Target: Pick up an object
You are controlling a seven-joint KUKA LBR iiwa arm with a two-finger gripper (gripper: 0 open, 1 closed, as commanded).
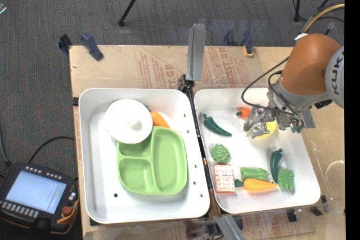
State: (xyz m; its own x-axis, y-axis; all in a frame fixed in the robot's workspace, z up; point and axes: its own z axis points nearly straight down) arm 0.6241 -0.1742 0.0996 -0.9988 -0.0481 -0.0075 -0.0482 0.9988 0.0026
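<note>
Two white bins sit side by side on a cardboard-topped bench. The arm (315, 67) comes in from the right, its orange band bulking over the far right corner of the right bin (225, 99).

The gripper (260, 127) hangs low over the upper middle of the right bin. A yellow object (271, 127) shows right at the gripper, partly covered by the metal parts. Cannot tell from here whether the fingers have closed on it or how wide they stand; the wrist hardware blocks the view.

Crowding that spot: a small orange-red piece (242, 113) just left of the gripper, near the bin's back wall, and a dark green pepper (216, 126) further left, lying at a slant.

Lower in the same bin: a round bumpy green vegetable (220, 153), a small red-and-white box (224, 179) below it, a green bean pod (254, 173) with an orange pepper (259, 185) just beneath, touching or nearly so. Toward the right wall, a dark green cucumber (275, 162) stands nearly upright in the view, with a bumpy green piece (286, 179) beside it.

The left bin (90, 177) holds a green divided tray (153, 163), a white round lid or bowl (129, 120) overlapping the tray's upper left corner, and an orange thing (160, 119) peeking out beside the white piece.

A handheld control pad (36, 194) with a lit screen lies on the floor at lower left.
</note>
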